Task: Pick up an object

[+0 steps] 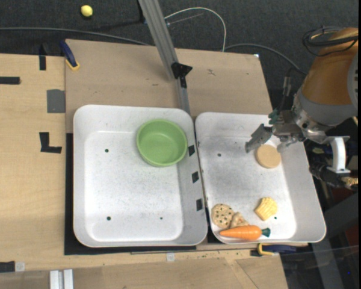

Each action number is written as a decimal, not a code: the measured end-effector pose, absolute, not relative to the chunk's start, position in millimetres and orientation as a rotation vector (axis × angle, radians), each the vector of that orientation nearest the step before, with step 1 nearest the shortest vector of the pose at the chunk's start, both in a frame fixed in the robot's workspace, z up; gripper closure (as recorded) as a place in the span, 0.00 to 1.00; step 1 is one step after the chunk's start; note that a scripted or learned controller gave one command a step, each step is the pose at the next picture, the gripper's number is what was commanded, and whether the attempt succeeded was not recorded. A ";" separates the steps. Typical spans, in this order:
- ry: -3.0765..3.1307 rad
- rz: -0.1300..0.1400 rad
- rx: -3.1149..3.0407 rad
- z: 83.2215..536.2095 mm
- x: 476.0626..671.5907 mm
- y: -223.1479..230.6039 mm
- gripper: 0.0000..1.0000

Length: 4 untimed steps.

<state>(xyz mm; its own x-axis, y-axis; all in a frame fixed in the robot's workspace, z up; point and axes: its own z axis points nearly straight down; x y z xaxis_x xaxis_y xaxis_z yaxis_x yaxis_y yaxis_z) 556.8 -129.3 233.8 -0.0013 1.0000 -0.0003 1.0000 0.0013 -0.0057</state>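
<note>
Tan and round, a flat cookie-like disc (268, 156) lies flat in the right white bin (240, 179), near its far right side, pointing no way. Just above it, the grey gripper (266, 138) has its fingers spread, pinching nothing.

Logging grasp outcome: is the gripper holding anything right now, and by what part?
Nothing is visibly held. The gripper sits over the right bin, just above the round tan disc, which lies on the bin floor and not between the fingers.

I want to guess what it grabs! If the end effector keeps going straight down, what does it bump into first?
Probably the round tan disc, which sits just below the end effector in the right bin. Depth is hard to judge from this slanted view.
</note>
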 end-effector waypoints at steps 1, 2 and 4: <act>-2.219 0.007 -2.216 183.0 545.9 -129.2 0.00; -2.217 0.008 -2.215 119.8 538.2 -126.7 0.00; -2.224 -0.002 -2.222 175.4 539.2 -125.3 1.00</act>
<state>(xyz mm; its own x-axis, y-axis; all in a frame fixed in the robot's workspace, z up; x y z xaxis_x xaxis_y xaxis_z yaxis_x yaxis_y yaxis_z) 539.2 -125.3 175.4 -0.0012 1.0000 -0.0007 1.0000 0.0012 0.0023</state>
